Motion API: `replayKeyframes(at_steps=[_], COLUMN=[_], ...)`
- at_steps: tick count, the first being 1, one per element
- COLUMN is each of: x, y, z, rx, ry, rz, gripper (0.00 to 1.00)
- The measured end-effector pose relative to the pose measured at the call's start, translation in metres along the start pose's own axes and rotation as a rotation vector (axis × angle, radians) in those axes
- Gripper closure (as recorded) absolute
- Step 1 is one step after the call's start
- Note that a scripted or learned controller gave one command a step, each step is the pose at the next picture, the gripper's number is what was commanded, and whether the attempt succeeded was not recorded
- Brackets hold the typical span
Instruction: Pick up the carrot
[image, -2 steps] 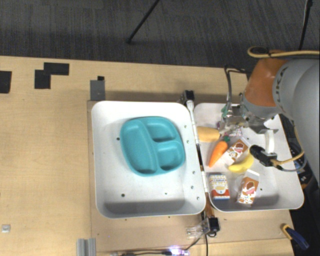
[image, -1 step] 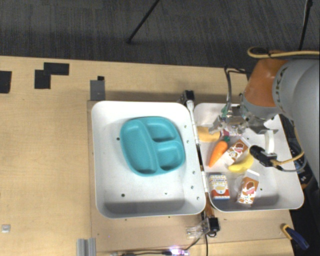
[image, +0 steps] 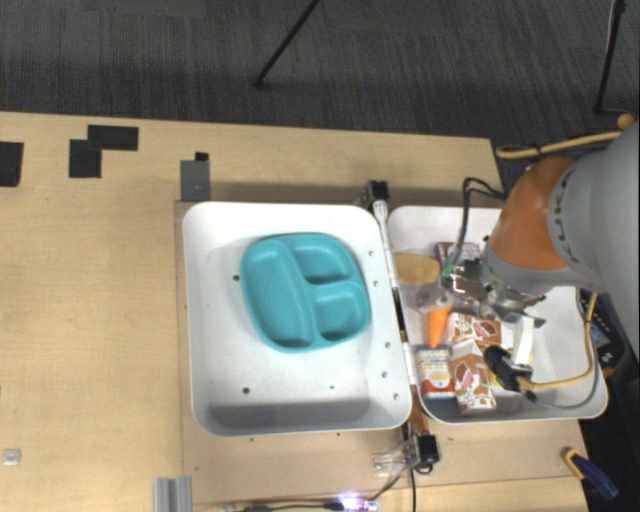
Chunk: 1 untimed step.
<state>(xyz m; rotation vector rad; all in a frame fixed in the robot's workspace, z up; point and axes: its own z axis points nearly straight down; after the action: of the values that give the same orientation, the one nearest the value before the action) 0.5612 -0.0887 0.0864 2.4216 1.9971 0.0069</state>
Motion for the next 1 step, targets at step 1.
replayKeyframes(at_steps=[1], x=[0.0018], y=[0.0032], z=[-0.0127], rx=[-0.008], ry=[0.001], rz=[-0.003], gripper=[1.00])
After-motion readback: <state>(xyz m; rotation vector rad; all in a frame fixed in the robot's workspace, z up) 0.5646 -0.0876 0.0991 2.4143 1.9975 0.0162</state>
